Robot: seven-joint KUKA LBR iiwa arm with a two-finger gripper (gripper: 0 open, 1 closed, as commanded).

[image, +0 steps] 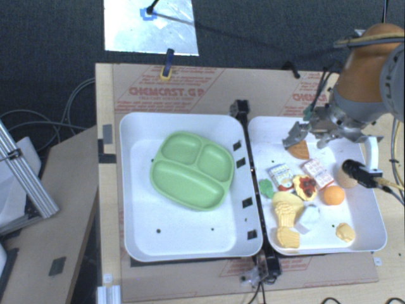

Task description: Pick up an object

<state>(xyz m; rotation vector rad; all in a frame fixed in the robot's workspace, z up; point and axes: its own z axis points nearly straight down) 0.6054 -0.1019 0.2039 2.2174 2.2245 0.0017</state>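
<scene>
Toy food pieces lie in the right bin (378, 236), gathered in its middle and lower part: an orange ball (333, 196), a pale yellow corn-like piece (286, 209), a small yellow block (288, 237), a yellow lump (345, 232), a green bit (266, 187) by the divider, two small printed packets (279, 173) (316, 171), and an orange wedge (298, 150) higher up.

The arm (370, 68) reaches in from the right, its orange band bulking over the bin's far right corner, wrist bent downward. The gripper (307, 133) hangs over the upper part of the right bin, just above and beside the orange wedge; its grey metal fingers stand apart, and nothing sits between them.

Open room lies along the right bin's far edge and its lower right corner (the yellow lump sits alone there). The pile crowds toward the black-clipped divider (248, 170) between the bins.

The left bin (136, 233) carries a green compartment tray (192, 168), smooth and rounded, set askew, with bare white floor around it. Both bins are shallow, glossy white plastic with rounded corners, resting on a brown cardboard sheet (190, 87) printed in red.
</scene>
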